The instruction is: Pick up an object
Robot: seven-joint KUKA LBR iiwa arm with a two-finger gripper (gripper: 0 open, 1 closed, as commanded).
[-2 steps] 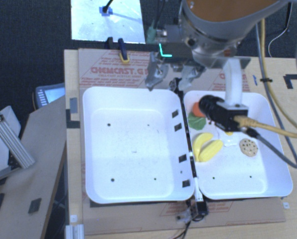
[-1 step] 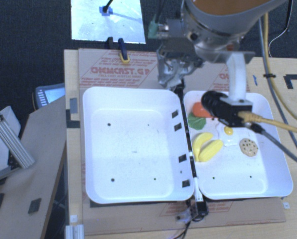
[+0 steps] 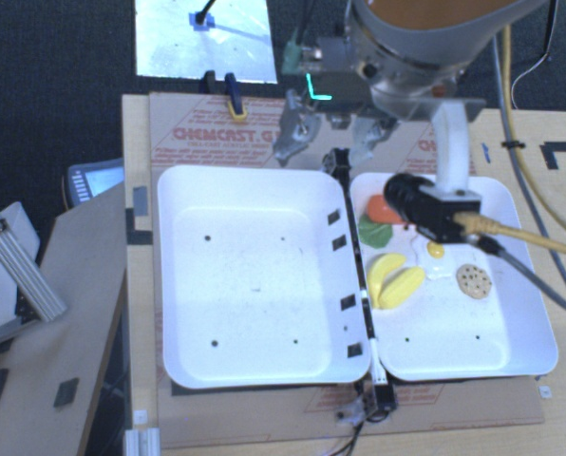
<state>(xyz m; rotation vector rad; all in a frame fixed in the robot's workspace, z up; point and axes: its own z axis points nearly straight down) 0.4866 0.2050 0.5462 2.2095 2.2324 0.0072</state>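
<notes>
**Arm poised above two white bins, nothing in its jaws**

A desk [image 3: 93, 283] seen from above carries two shallow white bins side by side. The left bin [image 3: 254, 274] holds nothing but a few small dark holes in its floor. The right bin [image 3: 511, 345] holds the things to pick from, all gathered in its far-left part: a yellow banana [image 3: 395, 281] lying just beside the wall the bins share, a round cookie [image 3: 473, 280] to its right, an orange-red piece [image 3: 383, 210] with a green piece [image 3: 374, 232] touching it on the near side, and a small white-and-yellow item [image 3: 436, 252], perhaps a toy egg, between them and the cookie.

The arm [image 3: 425, 8] reaches in from the right and hangs high over the far edge of the bins. A white post with a black fitting and a yellow cable [image 3: 511, 231] juts over the right bin, partly covering the orange-red piece.

The jaws [image 3: 332, 133] point down above the far end of the shared wall. Two metal fingers [image 3: 292, 136] stand apart with a clear gap between them, so they are spread open. They grip nothing and touch nothing. Judging by this, the grasp has not yet been made; the toys lie near and to the right of the jaws.
</notes>
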